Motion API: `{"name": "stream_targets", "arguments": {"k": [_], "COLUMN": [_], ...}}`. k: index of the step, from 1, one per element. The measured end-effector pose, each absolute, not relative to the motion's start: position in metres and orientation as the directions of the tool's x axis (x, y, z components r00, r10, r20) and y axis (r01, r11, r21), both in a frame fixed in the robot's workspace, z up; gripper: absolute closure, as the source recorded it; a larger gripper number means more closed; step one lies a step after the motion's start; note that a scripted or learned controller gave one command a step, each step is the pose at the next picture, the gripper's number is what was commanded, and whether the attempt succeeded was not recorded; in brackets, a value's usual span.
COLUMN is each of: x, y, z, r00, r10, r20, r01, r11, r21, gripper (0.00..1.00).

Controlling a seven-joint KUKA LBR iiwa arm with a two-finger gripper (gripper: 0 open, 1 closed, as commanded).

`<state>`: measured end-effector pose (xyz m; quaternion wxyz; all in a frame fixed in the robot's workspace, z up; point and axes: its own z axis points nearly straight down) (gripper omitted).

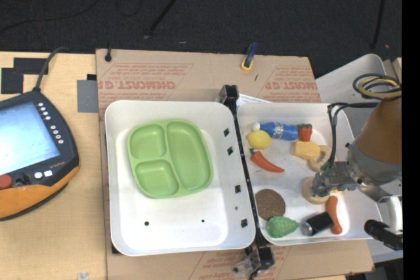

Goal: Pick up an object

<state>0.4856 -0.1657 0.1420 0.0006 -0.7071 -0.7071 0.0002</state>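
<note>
The right bin (pixel 341 116) holds several small toys. At its back lie a yellow lemon (pixel 258 139), a blue bottle (pixel 279 131) and a small red piece (pixel 305 133). A yellow block (pixel 306 151) and a red chili (pixel 268 162) lie further forward. Toward the front are a brown disc (pixel 269 202), a green leafy piece (pixel 282 227), a black cylinder (pixel 317 223) and an orange sausage (pixel 334 213). My gripper (pixel 323 181) is low over a tan round piece (pixel 311 192) at the bin's right side, partly covering it.
The left bin (pixel 125 206) carries a green divided plate (pixel 169 159). A black divider (pixel 239 174) runs between the bins. A pendant with a screen (pixel 29 144) lies at the far left, and a yellow-blue clamp (pixel 249 57) sits on the cardboard behind.
</note>
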Motion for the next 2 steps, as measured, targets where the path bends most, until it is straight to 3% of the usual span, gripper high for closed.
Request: {"name": "stream_targets", "arguments": {"k": [1, 2], "x": [0.488, 0.489], "y": [-0.172, -0.173], "z": [0.203, 0.228], "r00": [0.000, -0.001], "r10": [1.000, 1.000], "r20": [-0.001, 0.000], "r01": [1.000, 1.000], "r11": [0.000, 0.001], "r21": [0.002, 0.000], "gripper": [1.00, 1.00]}}
